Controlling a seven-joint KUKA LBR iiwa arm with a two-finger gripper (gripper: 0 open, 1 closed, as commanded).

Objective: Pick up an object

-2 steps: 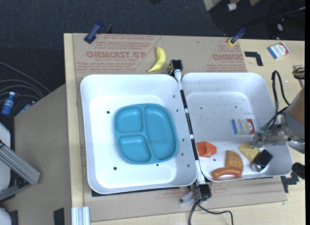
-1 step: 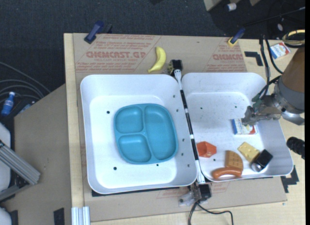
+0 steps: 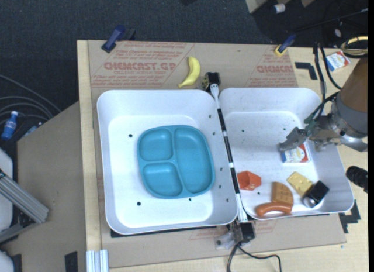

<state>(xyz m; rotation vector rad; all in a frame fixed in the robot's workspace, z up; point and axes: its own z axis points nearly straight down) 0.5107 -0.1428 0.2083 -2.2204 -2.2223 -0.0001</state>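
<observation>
Right of centre, your gripper (image 3: pixel 292 143) hovers over the small white-and-blue printed carton (image 3: pixel 295 155), seemingly for a grab; jaw state: cannot tell.

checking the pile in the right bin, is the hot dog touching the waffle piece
Touching. The camera view shows the hot dog lying right against the lower end of the waffle piece, with no white bin floor between them.

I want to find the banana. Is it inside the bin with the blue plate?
No, the banana lies on the bench board behind the left bin, outside its rim, while the blue plate sits inside that bin.
</observation>
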